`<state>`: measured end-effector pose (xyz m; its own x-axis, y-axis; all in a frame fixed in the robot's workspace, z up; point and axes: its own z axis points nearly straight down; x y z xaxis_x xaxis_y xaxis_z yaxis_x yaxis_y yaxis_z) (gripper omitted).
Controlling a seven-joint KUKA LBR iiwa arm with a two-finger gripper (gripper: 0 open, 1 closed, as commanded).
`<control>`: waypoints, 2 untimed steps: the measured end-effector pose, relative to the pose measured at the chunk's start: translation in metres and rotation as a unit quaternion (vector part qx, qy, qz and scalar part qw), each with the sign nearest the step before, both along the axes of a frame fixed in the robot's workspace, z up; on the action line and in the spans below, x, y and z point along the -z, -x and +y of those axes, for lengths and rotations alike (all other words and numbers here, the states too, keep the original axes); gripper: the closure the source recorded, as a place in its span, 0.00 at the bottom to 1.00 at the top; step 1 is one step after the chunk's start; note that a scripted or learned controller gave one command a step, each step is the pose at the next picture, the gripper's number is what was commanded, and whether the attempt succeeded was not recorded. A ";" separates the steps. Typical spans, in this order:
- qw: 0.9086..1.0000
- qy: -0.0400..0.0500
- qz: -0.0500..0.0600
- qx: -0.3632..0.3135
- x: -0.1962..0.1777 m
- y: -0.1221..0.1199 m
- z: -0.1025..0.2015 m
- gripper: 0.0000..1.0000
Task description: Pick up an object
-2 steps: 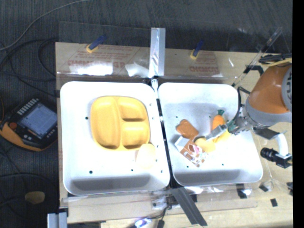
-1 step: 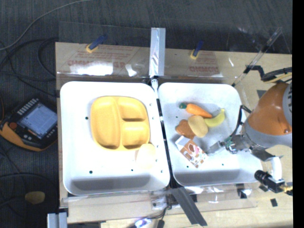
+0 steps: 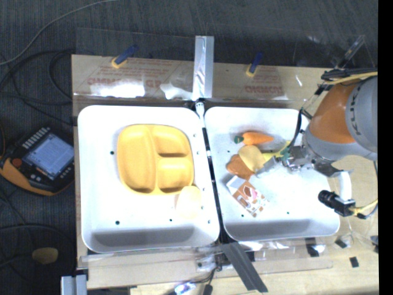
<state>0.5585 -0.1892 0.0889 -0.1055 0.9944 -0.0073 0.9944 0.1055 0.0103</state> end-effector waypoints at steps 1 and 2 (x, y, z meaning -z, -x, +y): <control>1.000 0.000 0.002 0.000 0.001 -0.056 0.007 0.00; 1.000 0.002 0.001 -0.001 -0.010 -0.057 0.006 1.00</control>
